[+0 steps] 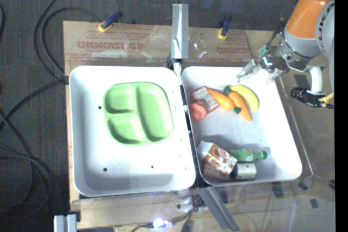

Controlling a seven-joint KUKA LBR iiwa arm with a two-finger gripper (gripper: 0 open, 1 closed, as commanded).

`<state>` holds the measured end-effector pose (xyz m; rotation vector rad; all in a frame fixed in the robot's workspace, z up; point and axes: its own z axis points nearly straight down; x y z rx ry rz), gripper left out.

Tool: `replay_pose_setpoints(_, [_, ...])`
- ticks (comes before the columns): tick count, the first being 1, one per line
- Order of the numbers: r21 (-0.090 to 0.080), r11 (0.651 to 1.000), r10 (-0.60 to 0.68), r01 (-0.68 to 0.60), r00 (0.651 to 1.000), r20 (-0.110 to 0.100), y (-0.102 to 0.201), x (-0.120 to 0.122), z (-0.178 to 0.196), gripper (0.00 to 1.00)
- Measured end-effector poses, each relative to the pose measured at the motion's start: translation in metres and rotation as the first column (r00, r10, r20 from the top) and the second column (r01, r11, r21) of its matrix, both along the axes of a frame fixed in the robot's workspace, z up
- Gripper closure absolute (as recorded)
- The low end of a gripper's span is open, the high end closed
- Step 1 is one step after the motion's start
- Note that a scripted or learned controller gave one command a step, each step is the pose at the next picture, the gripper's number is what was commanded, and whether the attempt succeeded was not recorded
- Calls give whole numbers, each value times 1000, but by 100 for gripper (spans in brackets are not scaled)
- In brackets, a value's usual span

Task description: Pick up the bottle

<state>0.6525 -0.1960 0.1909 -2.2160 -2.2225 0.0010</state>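
Note:
The green bottle (249, 155) lies on its side near the front of the right bin (283, 133), cap pointing right. My gripper (253, 69) hovers over the bin's far right corner, well behind the bottle, its thin fingers spread apart with nothing between them. It is just above the banana (246, 95).
The right bin also holds two carrots (231, 100), a red round fruit (198, 111), a small packet (203, 96), a brown carton (218, 161) and a can (246, 171) beside the bottle. A green divided plate (139, 112) sits in the left bin (87, 138). A metal post (179, 35) stands behind the bins.

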Motion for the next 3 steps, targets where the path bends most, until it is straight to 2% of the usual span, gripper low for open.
replay_pose_setpoints(1, [-3, 973, -230, 230, 973, -1, -13, -45, 14, 0])
replay_pose_setpoints(2, [0, 998, -67, 67, 998, 3, 31, -109, -99, 0])
replay_pose_setpoints(3, [-6, 992, -125, 125, 992, 20, 41, -163, -101, 0])
